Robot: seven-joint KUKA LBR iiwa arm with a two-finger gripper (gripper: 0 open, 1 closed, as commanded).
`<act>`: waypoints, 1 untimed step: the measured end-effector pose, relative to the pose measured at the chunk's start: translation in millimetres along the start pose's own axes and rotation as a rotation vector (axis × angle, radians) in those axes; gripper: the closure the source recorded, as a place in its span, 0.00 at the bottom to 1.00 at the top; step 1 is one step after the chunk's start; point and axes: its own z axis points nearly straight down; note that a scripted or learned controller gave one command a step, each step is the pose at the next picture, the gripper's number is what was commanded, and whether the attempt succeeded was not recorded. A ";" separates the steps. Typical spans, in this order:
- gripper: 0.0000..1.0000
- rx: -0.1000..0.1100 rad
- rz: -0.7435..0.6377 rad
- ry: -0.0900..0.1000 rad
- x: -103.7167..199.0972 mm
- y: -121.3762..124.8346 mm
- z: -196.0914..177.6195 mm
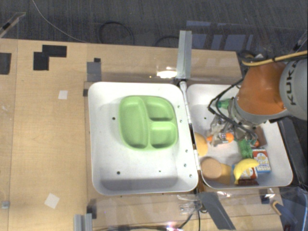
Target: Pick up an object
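My gripper point(220, 133) hangs low over the middle of the right bin point(202, 97), under the arm's orange band point(260, 88). A small orange object point(230, 137) lies right beside it, and I cannot tell whether they touch. A yellow-orange rounded piece point(200, 144) rests against the bin's left wall. Toward the front lie a tan round object point(214, 169), a yellow banana point(244, 167), a green object point(246, 148) and a small red, white and blue carton point(260, 160).
The left bin point(103, 143) holds a green divided tray point(147, 121). A metal post point(184, 57) stands behind the gap between the bins. Black cables point(221, 102) hang around the wrist. Wooden bench surface point(43, 143) spreads to the left.
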 end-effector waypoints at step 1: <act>1.00 0.001 -0.062 0.010 -36.9 -50.3 -164.0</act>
